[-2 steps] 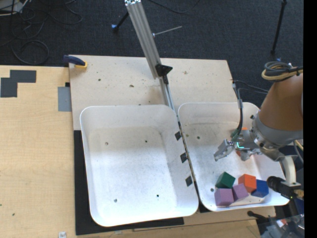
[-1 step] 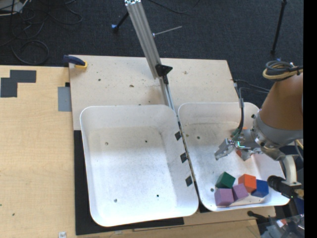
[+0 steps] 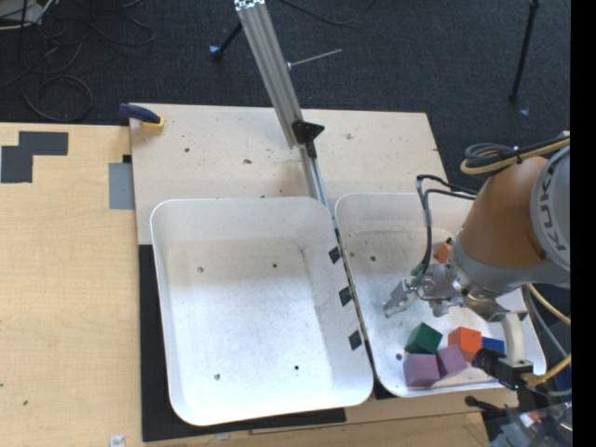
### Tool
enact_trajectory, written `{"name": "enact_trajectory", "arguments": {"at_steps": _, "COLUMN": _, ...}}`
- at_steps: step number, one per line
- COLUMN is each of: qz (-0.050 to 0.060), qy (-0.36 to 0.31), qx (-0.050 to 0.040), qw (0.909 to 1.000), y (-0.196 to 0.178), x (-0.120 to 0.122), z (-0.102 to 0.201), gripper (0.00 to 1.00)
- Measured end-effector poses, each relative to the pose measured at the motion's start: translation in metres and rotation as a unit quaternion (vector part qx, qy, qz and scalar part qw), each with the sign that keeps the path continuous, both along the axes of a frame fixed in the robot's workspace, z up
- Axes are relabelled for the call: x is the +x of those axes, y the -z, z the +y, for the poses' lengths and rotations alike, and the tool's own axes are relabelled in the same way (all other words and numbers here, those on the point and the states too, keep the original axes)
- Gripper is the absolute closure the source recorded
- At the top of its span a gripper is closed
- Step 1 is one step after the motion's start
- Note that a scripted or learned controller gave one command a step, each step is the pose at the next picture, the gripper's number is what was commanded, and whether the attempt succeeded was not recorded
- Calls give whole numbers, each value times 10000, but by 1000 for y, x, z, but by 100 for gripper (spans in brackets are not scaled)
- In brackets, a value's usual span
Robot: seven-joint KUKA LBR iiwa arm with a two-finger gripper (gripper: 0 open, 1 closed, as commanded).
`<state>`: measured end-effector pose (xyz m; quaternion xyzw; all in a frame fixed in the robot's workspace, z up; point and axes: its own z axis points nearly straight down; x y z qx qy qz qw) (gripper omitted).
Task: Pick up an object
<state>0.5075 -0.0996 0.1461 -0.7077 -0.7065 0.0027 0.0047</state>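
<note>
Even overhead light, soft shadows, perhaps slightly blurred

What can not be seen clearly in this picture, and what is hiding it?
- Gripper in the camera view: too small and blurred to judge its state.
- Right bin: its right part is covered by the arm.
- Orange block and blue block: partly hidden behind the arm's parts.
- Purple blocks: whether there are two separate pieces or one is unclear.
- Green block: its exact shape is unclear.
</note>
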Motion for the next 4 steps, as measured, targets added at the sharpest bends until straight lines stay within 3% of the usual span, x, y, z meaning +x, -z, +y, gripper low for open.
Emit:
{"name": "enact_trajectory", "arguments": {"at_steps": 1, "qz": -34, "qy": 1, "qx": -6, "qw": 10000, "y": 52, "x": 0, "z": 1, "gripper": 0}}
{"name": "enact_trajectory", "arguments": {"at_steps": 2, "qz": -25, "qy": 44, "qx": -7, "qw": 10000, "y": 41, "x": -1, "z": -2, "gripper": 100}}
{"name": "enact_trajectory", "arguments": {"at_steps": 4, "qz": -69, "qy": -9, "qx": -14, "qw": 10000, "y": -70, "x": -16, "z": 2, "gripper": 100}}
